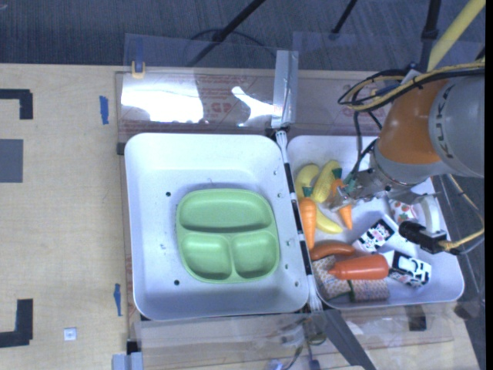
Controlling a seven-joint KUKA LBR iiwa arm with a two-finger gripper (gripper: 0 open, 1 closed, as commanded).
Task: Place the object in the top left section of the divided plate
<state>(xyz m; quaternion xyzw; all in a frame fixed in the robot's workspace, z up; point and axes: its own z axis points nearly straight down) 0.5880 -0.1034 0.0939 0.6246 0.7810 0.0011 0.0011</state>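
The green divided plate [228,233] lies in the left bin [146,206]; one long section runs across its far side and two smaller ones sit at the near side, all bare. The grey arm with its orange band [408,137] reaches into the right bin [451,284]. Its gripper [348,188] is low over the toy food at that bin's far left, right beside two yellow bananas [317,177] and a small orange carrot [346,216]. The wrist hides the fingertips, and I see nothing clearly held.
Also in the right bin are a long carrot [308,219], a third banana [330,224], a brown sausage [331,249], a red-orange piece [360,267], a woven brown piece [362,289] and two black-and-white toys [375,237] [410,269]. Cables [377,91] loop behind the arm.
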